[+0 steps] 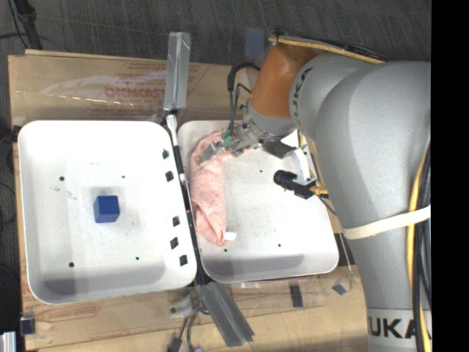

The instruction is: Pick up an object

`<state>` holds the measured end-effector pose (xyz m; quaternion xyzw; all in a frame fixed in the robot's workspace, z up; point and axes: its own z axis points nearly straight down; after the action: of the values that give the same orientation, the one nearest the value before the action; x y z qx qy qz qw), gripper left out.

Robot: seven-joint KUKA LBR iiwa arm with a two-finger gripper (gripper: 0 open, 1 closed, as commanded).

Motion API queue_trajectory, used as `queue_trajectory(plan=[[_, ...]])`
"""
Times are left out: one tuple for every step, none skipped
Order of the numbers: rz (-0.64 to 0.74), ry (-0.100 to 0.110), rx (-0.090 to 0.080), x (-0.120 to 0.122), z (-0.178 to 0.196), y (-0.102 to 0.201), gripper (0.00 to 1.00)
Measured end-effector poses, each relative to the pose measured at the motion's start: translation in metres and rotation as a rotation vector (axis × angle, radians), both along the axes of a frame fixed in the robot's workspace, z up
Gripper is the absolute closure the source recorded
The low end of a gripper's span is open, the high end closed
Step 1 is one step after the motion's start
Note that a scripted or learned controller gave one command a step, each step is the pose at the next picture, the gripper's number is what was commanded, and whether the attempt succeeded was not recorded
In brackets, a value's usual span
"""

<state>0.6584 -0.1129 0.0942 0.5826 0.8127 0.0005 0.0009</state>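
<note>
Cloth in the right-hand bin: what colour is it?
The cloth is pale pink, plain with no pattern, best seen in the camera view.

Arm (366, 160) covers the right bin's (271, 266) far right corner and much of its right rim; the bin floor beneath it is hidden. The arm's base runs off the bottom edge, and the lettering (396, 328) there is cut to "UKA".

Claw (233, 141) is small and dark against the pink cloth (209, 196); whether it touches the cloth cannot be resolved. The cloth's upper end lies under the claw, hidden.

White patch (229, 236) at the cloth's lower end: too small to identify.

Dark specks (61, 179) on the left bin's (44, 284) floor: holes or marks, cannot tell.

Red print (135, 92) on the cardboard sheet (73, 68) is blurred and unreadable. Both bins hide most of the sheet.
</note>
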Motion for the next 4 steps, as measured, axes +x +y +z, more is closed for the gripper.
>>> queue_trajectory(plan=[[0.0, 0.0, 0.0, 0.0, 0.0, 0.0, 0.0], [0.0, 0.0, 0.0, 0.0, 0.0, 0.0, 0.0], [0.0, 0.0, 0.0, 0.0, 0.0, 0.0, 0.0], [0.0, 0.0, 0.0, 0.0, 0.0, 0.0, 0.0]])
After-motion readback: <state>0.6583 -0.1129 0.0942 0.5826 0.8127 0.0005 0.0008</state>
